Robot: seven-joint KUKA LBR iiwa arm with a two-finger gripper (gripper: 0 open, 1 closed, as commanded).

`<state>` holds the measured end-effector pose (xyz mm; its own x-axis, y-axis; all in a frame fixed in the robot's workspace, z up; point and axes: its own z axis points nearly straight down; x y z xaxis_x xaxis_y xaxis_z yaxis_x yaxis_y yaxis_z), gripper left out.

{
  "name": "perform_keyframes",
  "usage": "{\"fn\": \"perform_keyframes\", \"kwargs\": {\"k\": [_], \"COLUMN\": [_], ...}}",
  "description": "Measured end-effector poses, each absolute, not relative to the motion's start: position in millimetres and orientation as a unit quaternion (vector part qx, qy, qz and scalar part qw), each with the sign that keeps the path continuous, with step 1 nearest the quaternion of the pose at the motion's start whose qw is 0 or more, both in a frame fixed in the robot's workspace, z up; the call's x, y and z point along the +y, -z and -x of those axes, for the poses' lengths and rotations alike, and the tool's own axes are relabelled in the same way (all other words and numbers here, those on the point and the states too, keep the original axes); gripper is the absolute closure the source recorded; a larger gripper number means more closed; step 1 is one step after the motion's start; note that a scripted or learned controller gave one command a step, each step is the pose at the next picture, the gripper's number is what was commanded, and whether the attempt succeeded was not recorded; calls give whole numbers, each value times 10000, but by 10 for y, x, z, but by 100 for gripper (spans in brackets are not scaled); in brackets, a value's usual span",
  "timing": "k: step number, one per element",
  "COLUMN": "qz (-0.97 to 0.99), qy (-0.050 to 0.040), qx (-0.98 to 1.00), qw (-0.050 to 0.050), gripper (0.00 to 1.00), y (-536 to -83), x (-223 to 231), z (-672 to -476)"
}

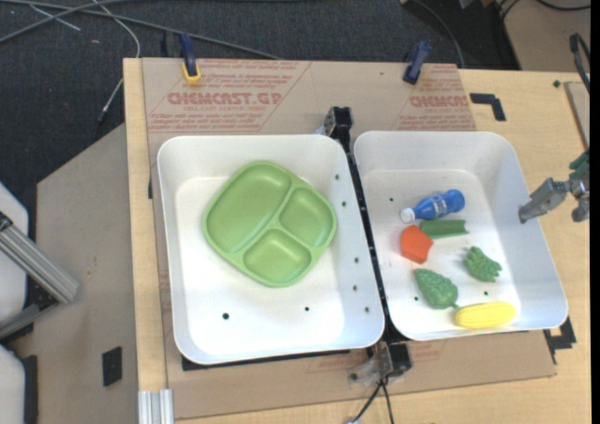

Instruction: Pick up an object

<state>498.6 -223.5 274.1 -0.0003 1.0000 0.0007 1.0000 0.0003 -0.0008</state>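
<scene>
Small toy objects lay grouped in the right white bin (pixel 520 178): a blue bottle (pixel 437 205) with a white cap, lying on its side; a dark green long piece (pixel 444 227) just below it; an orange block (pixel 415 244) to their left; a leafy green piece (pixel 482 264); another green lumpy piece (pixel 436 288); and a yellow corn-like piece (pixel 485 315) nearest the bin's front edge. None of the toys carried writing that could be read.

The left white bin (pixel 187 319) held a light green divided plate (pixel 270 221) with three compartments, turned at an angle.

Behind both bins lay a cardboard sheet (pixel 234 94) printed in red letters; "CHEMCAST GP" could be made out, repeated across it. A blue and yellow clamp (pixel 190 58) and a blue clamp (pixel 416 62) gripped its far edge.

The gripper (pixel 548 197) sat at the right edge of the scene, just outside the right bin's rim, apart from all the toys. It held nothing, and the spread of its grey tips could not be judged.
</scene>
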Motion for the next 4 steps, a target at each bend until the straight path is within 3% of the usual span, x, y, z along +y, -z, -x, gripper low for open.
{"fn": "perform_keyframes", "kwargs": {"k": [3, 4], "qz": [7072, 7074], "qy": [-9, 7], "qx": [-7070, -7069], "qw": [39, 0], "gripper": [0, 100], "y": [-935, -1081], "x": [-2217, -2226], "z": [-5017, -5037]}}
